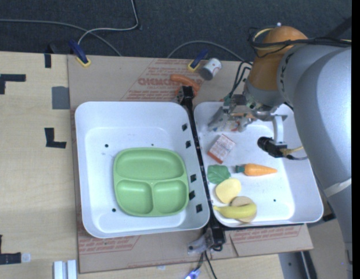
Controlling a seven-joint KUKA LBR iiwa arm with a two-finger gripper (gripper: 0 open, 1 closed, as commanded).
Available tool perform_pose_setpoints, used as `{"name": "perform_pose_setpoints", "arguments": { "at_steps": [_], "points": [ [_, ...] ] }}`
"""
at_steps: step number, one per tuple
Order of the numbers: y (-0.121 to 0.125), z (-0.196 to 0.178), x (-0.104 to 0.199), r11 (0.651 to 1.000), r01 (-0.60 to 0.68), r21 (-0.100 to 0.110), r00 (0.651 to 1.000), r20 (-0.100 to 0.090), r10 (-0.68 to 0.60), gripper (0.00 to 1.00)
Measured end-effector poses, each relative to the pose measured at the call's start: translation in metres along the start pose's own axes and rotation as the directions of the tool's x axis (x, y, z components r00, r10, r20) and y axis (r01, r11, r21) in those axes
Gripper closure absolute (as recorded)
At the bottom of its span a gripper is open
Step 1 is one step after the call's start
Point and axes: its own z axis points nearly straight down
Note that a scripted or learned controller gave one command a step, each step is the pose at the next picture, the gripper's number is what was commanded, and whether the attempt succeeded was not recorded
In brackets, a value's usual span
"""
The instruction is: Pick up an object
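The carrot (256, 169) lies in the right bin (296, 199), near its middle, below and a little right of the gripper (231, 118), which hangs over the bin's upper left part. If its fingers are apart or together I cannot tell. A small packet (221, 147) lies just under the gripper. The leaf (218, 173), chip (227, 190) and banana (238, 212) crowd the lower left corner. The right half has free room. The left bin (90, 156) holds a green plate (151, 181). The cardboard's (151, 80) red writing is unreadable

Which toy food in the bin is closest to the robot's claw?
The small red-and-white packet, just below the gripper. The carrot, banana and the rest lie farther down.
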Motion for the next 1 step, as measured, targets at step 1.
{"name": "perform_pose_setpoints", "arguments": {
  "at_steps": [1],
  "points": [
    [0.0, -0.0097, 0.0005, 1.0, 0.001, 0.001, 1.0, 0.0, -0.001, 1.0]
  ]
}}
